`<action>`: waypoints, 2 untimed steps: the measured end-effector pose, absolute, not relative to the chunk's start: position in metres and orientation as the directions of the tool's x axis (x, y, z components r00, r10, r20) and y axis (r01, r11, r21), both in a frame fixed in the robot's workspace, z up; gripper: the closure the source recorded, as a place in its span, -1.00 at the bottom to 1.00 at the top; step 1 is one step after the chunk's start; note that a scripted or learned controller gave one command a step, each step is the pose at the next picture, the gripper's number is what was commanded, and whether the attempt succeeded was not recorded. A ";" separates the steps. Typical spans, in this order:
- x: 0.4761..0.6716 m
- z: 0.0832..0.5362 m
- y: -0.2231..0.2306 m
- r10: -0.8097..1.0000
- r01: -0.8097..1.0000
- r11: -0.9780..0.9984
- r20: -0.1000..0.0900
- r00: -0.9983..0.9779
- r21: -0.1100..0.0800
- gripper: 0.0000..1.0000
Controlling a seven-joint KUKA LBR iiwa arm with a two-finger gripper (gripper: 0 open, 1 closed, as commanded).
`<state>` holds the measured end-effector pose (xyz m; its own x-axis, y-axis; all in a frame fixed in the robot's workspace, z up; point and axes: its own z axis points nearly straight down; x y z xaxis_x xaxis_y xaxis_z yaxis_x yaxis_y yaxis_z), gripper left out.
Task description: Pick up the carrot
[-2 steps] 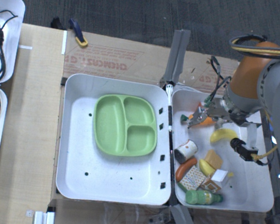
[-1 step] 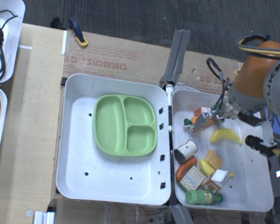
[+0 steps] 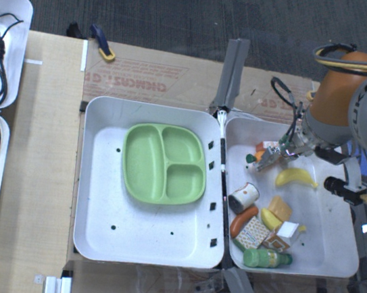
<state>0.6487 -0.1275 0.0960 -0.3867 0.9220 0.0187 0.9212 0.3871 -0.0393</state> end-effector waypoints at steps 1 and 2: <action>0.660 0.236 -0.076 0.853 0.853 0.522 -0.005 -0.522 0.004 1.00; 0.659 0.233 -0.077 0.853 0.853 0.521 -0.002 -0.521 0.001 -1.00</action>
